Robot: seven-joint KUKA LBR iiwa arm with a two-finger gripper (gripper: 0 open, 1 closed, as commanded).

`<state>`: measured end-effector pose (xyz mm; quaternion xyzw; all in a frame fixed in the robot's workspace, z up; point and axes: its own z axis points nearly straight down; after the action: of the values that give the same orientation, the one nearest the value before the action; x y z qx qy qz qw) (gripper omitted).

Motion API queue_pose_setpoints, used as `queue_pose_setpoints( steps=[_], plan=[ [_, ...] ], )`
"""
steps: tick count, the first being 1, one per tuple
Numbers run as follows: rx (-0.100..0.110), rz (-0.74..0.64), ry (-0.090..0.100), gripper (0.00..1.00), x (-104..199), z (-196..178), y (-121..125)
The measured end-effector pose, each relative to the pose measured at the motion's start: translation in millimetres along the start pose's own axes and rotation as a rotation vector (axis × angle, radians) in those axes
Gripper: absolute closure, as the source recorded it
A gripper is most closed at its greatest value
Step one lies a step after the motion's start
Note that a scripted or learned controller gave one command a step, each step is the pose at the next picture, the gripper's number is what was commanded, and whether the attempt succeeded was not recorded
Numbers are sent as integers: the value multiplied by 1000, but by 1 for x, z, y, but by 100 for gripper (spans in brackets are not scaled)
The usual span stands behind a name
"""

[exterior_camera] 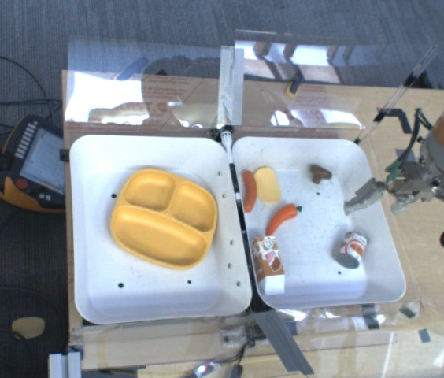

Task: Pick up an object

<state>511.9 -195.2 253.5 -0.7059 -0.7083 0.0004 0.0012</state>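
Gripper (pixel 361 198) stands over the right-hand edge of the right bin (pixel 379 286), reaching in from the right side of the camera view. One grey finger slants down and leftward toward the bin floor; whether the fingers are spread or closed cannot be told from this angle, and nothing is seen between them.

Nearest candidate is the small red-and-white can (pixel 351 248), lying on its side in the bin's right portion, just below and slightly left of the gripper. Its long axis runs roughly diagonal, upper right to lower left, with its grey end facing lower left. In my judgement the coming move turns on this: a short travel toward the near edge of the bin, then a descent with the fingers set across that diagonal.

Other items lie farther left: a small brown piece (pixel 320 173) near the far wall, a carrot (pixel 282 217), a yellow block (pixel 267 184), a sausage (pixel 248 189) and a small carton (pixel 268 260). The left bin (pixel 88 290) holds a yellow divided plate (pixel 164 216), well apart from the gripper.
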Motion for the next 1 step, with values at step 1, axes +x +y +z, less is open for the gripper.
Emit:
queue_pose_setpoints(
  steps=[1],
  plan=[
    [4, -6, 10, 0, -18, 148, 26]
  ],
)
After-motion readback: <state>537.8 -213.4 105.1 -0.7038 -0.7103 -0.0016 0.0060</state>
